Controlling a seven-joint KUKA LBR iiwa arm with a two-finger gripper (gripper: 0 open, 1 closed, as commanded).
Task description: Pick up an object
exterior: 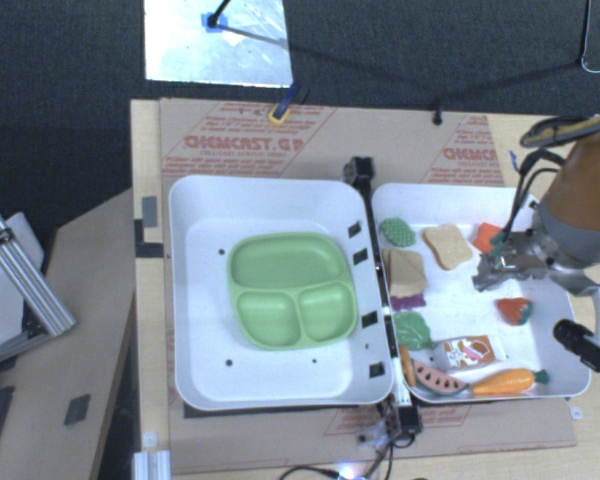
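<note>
While over right bin (580, 373), hand (497, 269) hovers just beside strawberry (514, 310), toast slice (447, 245) to its left; finger state: cannot tell.

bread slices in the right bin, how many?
2: a lighter bread slice near the far wall, and a darker slice left of it by the divider. More may hide under the arm.
</note>
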